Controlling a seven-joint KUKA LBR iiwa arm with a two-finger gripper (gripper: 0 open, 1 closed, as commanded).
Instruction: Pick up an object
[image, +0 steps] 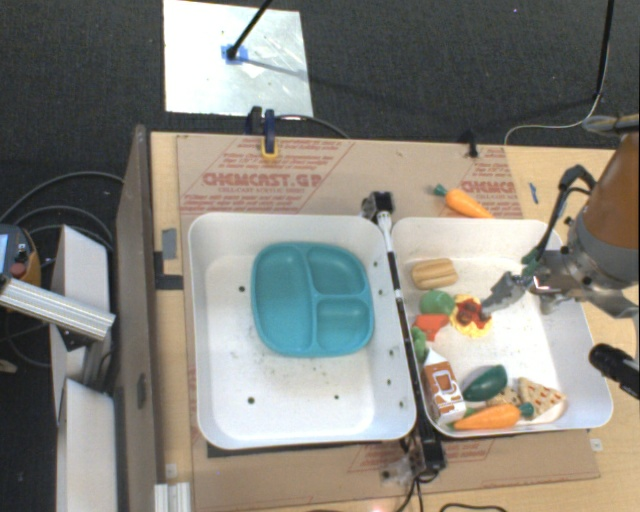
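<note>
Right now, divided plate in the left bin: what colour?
Teal blue, plain; the divided plate shows clearest in the camera view.

Two bins (300, 232), one plate (311, 300), two carrots (466, 203)

Cardboard-covered bench (300, 165) with two white bins (225, 330), stray toy carrot (465, 203).

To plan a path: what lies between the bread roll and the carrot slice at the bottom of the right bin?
In the camera view, between bread roll and carrot lie a green piece, a yellow-red toy and a dark green vegetable.
</note>
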